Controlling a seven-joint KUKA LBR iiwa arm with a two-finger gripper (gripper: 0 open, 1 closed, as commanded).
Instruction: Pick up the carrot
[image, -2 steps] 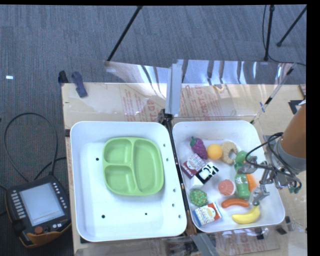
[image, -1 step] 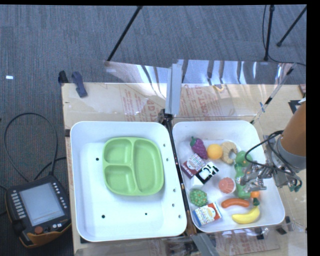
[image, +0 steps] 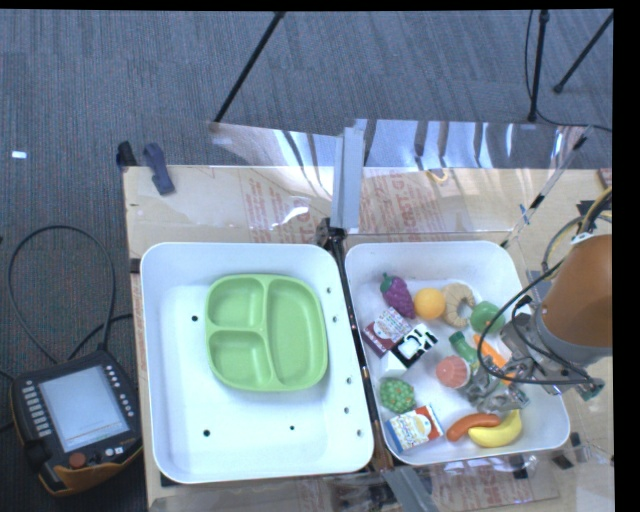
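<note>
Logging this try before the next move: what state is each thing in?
tool: low in the right bin, fingers unclear.
carrot: lying flat near the front wall, against the banana.
green plate: flat in the left bin, right way up.
small carton: lying on its side.
right bin: holds the toy food.

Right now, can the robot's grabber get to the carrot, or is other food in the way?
Probably yes. The gripper hangs in the right bin, just above the carrot. The carrot's top side is bare. The banana lies touching it and a small carton sits close by, so the fingers may bump those.
</note>
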